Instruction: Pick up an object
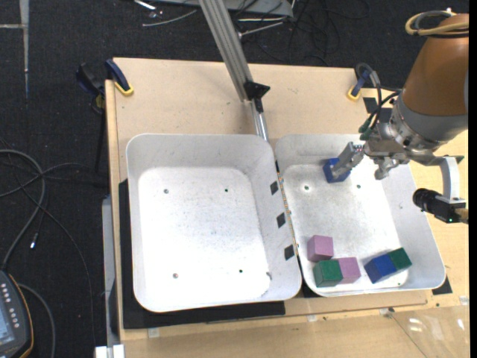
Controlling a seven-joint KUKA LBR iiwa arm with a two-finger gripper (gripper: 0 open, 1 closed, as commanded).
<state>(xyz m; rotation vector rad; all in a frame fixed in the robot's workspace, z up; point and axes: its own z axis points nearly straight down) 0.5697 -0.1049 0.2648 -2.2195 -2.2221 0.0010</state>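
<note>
A blue block [335, 170] is seen clamped between the closed fingers [347, 160] of the gripper [344, 164], raised over the far end of the right bin [417, 230]. Pink, green and blue blocks are clustered at the bin's near edge on the surface [186, 95].

**Setting: robotics laboratory test bench**

A plywood bench [194, 103] stands on dark carpet [52, 222], fixed with clamps [112, 77] at its 10 and 2 o'clock corners. Loose cables [30, 192] trail at 9 o'clock. A metal tripod stand [223, 28] rises at 12 o'clock. An industrial arm [440, 73] enters at 3 o'clock over two white bins [149, 162].
</note>
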